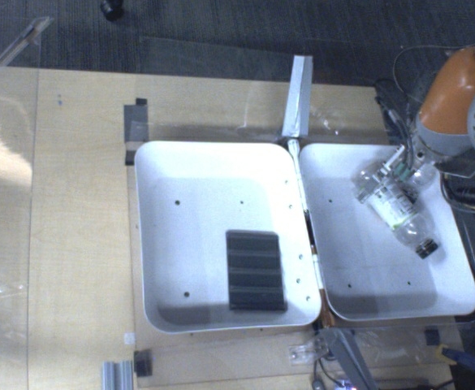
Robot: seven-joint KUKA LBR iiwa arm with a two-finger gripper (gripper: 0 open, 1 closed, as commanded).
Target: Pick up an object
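**Arm hanging over the bottle in the right bin**

Starting nearest the camera, the wooden bench (pixel 66 242) is carrying two white bins side by side. In the left bin (pixel 152 242) a black ribbed block (pixel 255 270) is lying flat near the front wall, set slightly right of centre and well apart from everything else. Moving across to the right bin (pixel 343 291), a clear plastic bottle (pixel 401 215) with a dark cap (pixel 426 249) is lying on its side, tilted so the cap is pointing toward the front right corner. Further back, the gripper (pixel 393 179) is sitting right at the upper end of that bottle, reaching in from the right; clear plastic and shiny metal are blurring together there, so whether the jaws are spread or pinching the bottle, I cannot tell. Behind it the arm (pixel 456 96) is showing its orange band, and a grey bar (pixel 297 96) is rising from the gap between the bins toward the dark floor
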